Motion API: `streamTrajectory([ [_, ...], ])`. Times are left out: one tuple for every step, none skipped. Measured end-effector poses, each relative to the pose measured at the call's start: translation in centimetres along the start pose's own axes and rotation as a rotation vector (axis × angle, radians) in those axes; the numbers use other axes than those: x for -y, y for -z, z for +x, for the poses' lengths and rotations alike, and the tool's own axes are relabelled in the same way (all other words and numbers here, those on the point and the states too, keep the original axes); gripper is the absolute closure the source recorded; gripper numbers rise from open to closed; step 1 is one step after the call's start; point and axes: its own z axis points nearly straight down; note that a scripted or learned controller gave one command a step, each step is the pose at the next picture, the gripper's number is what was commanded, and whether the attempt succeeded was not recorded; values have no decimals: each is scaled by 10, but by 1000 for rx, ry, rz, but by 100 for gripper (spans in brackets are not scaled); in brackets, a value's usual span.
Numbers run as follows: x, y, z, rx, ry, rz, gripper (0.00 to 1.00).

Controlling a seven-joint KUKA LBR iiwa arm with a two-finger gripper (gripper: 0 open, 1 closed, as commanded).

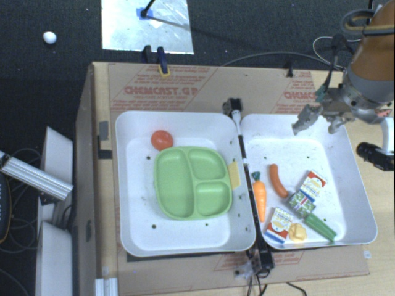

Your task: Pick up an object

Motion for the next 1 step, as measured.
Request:
streamTrajectory([
  [-28, -162, -2, -1, -2, 6, 0],
])
